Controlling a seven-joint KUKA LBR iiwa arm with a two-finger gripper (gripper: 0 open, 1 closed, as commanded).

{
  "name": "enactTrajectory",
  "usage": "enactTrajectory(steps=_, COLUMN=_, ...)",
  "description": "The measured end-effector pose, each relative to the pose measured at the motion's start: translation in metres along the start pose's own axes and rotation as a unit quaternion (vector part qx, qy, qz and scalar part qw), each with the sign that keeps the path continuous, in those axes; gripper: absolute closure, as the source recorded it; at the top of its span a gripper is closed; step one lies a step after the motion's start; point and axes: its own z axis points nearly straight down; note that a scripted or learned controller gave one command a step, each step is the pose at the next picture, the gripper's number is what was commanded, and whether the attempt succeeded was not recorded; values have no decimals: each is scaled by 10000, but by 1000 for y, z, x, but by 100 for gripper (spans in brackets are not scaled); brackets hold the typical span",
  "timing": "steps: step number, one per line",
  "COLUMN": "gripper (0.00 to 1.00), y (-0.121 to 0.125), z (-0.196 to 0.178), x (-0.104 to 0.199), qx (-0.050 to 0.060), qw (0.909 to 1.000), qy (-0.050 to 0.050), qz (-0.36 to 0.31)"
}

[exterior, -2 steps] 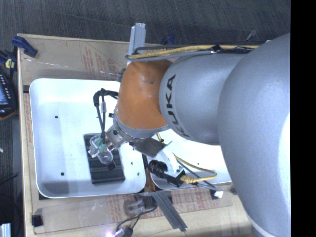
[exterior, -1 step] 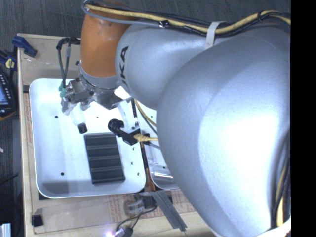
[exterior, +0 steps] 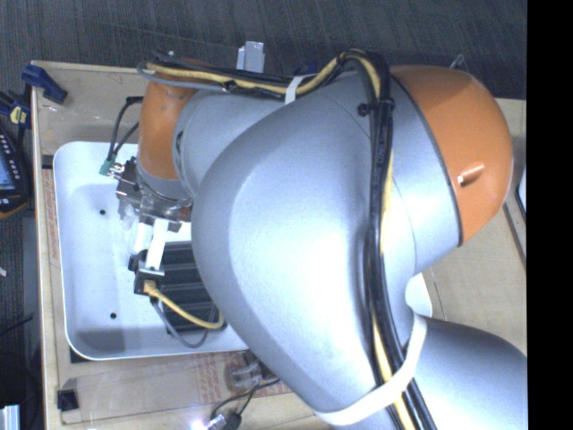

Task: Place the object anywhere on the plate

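The grey arm [exterior: 340,240] reaches over the table [exterior: 81,97] into a white bin [exterior: 85,267]. Its orange band [exterior: 159,137] sits just above the wrist. The jaws are low over the bin floor, but the wrist hides them, so I cannot tell if they are apart or together. The arm covers much of the bin beside the jaws. How the object looks, and where it lies from the jaws, I cannot tell.
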Motion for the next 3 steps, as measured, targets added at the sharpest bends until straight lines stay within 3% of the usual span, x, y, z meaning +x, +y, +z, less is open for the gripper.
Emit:
enactTrajectory(steps=1, gripper=100, y=-45, z=-62, x=-86, qx=-11, qw=9932, qy=15, qz=1167)
enactTrajectory(steps=2, gripper=100, y=-6, z=-61, x=-86, qx=-12, qw=9589, qy=21, qz=2836)
enactTrajectory(steps=3, gripper=0, y=-7, z=-61, x=-86, qx=-9, qw=9590, qy=22, qz=2834)
